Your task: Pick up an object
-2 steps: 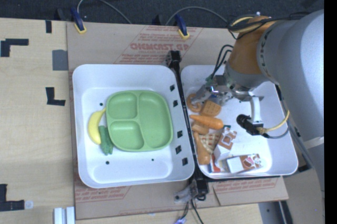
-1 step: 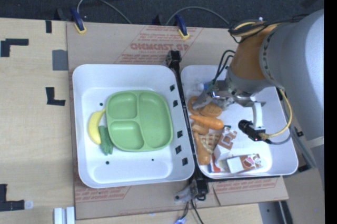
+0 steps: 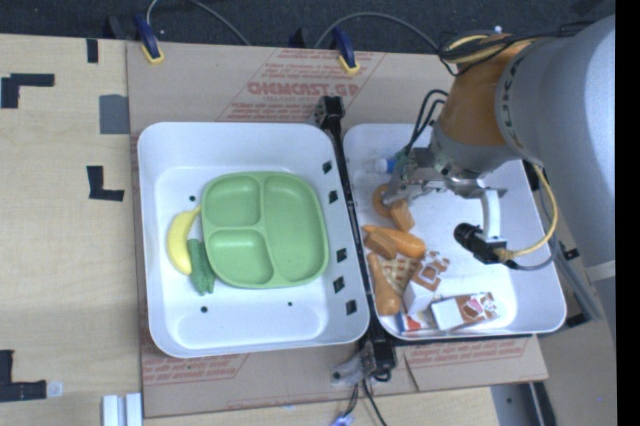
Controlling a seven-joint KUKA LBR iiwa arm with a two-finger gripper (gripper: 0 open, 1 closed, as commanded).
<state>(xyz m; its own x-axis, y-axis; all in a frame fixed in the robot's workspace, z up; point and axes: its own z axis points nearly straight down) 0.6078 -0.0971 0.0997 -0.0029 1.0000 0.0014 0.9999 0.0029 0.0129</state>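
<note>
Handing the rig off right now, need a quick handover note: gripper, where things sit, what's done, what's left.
Gripper: down in the right bin, at its upper left, right at an orange food piece. Whether it has a grip cannot be told from this view.
Right bin also holds a croissant, a waffle piece and a small carton.
Left bin: green divided plate, with a banana and a green vegetable beside its left edge.
Done: arm lowered to a target.
Left: confirm a grasp and lift an object.

"CHEMCAST" on cardboard sheet (image 3: 290,84)
</note>
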